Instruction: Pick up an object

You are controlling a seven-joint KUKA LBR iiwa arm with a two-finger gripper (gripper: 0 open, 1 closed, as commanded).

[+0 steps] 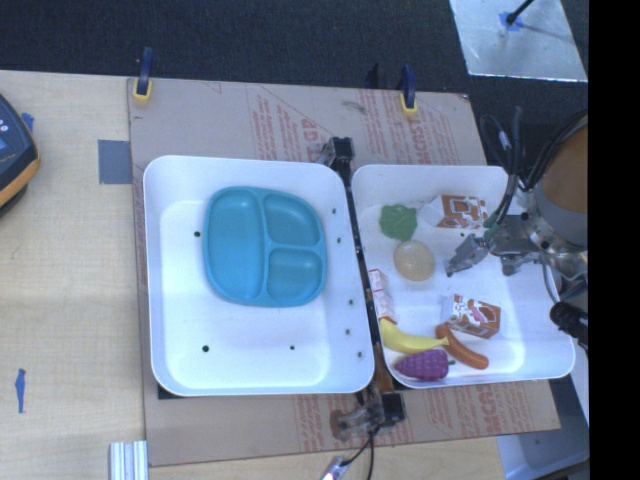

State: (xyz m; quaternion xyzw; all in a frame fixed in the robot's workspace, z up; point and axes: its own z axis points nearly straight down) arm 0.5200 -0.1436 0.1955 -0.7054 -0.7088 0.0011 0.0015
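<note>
Beside gripper (468, 258), pale round ball (413, 261)

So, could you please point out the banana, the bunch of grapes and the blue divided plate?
banana (408, 339): camera view, middle of its yellow body.
bunch of grapes (422, 366): camera view, centre of the purple cluster.
blue divided plate (243, 240): camera view, floor of its large compartment.

a robotics lab: clamped cardboard sheet (300, 118) on a wooden bench (60, 298), cables about.
</note>
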